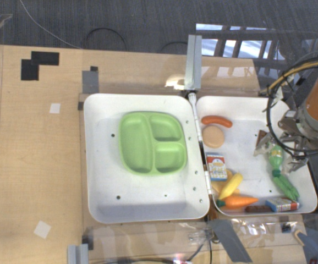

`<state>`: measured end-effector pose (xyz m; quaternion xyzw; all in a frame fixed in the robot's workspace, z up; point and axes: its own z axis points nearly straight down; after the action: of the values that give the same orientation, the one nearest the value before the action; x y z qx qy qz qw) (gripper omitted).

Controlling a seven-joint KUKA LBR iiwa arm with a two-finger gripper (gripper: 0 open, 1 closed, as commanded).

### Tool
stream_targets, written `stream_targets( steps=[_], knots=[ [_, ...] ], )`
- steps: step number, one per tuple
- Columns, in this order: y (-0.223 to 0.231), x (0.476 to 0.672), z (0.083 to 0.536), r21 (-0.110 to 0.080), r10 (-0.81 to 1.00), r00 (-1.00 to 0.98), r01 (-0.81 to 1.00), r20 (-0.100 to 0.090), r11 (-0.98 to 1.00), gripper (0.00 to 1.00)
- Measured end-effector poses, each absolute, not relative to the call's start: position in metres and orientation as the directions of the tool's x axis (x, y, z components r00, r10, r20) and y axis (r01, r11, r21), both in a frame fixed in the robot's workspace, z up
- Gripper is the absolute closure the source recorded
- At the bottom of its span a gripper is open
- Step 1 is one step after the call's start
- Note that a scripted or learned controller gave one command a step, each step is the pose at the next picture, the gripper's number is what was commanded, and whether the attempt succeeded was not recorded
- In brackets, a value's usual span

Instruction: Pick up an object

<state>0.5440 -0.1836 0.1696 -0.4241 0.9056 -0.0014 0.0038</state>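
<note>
- White plastic makes up both shallow bins on the bench: the left bin [101, 199] carries a green divided plate [151, 142], and the right bin [241, 114] carries the small objects the task can draw on.
- Along the right bin's left side lie a red sausage [217, 121], a tan round bun [213, 136], a small printed card box [217, 167], a yellow banana [231, 185] and an orange carrot [239, 201]; a flat blue-and-white packet [281, 205] lies by the front wall.
- The gripper [277, 155] hangs low at the bin's right side, right at a light-green bottle-shaped item [276, 159], with a dark-green cucumber-like piece [286, 186] just in front of it.
- Whether the tool is wide or narrow cannot be told; cables and wrist hide it.
- By these signs the pick is probably at the reach or grasp stage; nothing is visibly lifted, so the grip and the lift remain.
- Pale wood forms the bench [32, 164], marked with black squares [38, 64]; beyond it lies dark grey carpet [120, 10].
</note>
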Motion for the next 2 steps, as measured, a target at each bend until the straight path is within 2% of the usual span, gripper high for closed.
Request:
stream_targets(
  steps=[1,2],
  knots=[
    [-0.206,0.549,0.090,-0.015,-0.731,-0.682,-0.731,-0.009,0.683,0.00],
    [-0.117,0.513,0.107,-0.014,-0.645,-0.764,-0.645,-0.006,0.764,0.00]
  ],
)
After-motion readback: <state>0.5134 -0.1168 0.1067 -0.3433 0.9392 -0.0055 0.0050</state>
